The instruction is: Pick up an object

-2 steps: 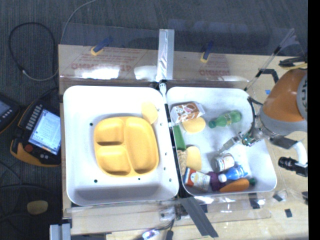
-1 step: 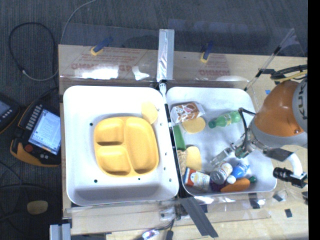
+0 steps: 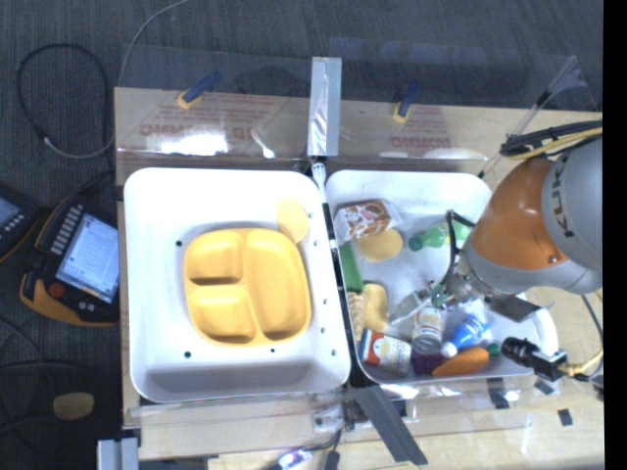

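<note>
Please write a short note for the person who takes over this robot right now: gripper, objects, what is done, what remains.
Gripper: down in the right bin, among the clutter near a small bottle; no object seen held.
Objects: carrot, green bottle and snack bag lie in the right bin. Yellow tray lies in the left bin.
Done: nothing lifted yet.
Left: grasp one object and lift it.

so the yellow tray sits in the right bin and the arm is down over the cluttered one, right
Not quite. The camera view shows the yellow tray in the left bin, not the right. The rest holds: the arm is down over the cluttered right bin, among the small things.
</note>
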You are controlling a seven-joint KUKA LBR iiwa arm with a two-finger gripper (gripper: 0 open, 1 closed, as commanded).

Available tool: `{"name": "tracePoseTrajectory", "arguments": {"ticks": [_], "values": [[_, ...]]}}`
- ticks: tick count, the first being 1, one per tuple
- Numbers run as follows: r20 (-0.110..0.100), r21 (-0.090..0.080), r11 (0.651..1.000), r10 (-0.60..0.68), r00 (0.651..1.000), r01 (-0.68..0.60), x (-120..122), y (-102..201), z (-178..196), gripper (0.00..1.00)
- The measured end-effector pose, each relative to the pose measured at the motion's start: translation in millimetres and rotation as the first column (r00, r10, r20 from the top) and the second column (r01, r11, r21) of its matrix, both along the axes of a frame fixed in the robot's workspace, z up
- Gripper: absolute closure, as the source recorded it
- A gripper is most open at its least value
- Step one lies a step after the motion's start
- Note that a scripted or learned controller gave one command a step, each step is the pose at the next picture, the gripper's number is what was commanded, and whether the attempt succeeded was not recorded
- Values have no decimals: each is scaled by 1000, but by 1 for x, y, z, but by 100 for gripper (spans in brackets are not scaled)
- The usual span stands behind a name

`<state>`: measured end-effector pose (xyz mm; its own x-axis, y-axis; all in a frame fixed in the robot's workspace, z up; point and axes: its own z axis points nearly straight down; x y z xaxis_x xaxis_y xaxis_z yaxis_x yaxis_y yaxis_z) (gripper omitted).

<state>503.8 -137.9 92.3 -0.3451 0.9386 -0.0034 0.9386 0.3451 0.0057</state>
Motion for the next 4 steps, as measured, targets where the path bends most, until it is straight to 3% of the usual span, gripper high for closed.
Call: {"name": "tracePoseTrajectory", "arguments": {"ticks": [1, 2, 3, 4], "values": [[3, -5, 932, 362, 932, -362, -9, -1, 16, 0], [7, 0, 992, 123, 992, -123, -14, 1, -2, 0], [-11, -3, 955, -297, 955, 297, -19, -10, 116, 0], [-14, 2, 981, -193, 981, 193, -20, -24, 21, 0]]}}
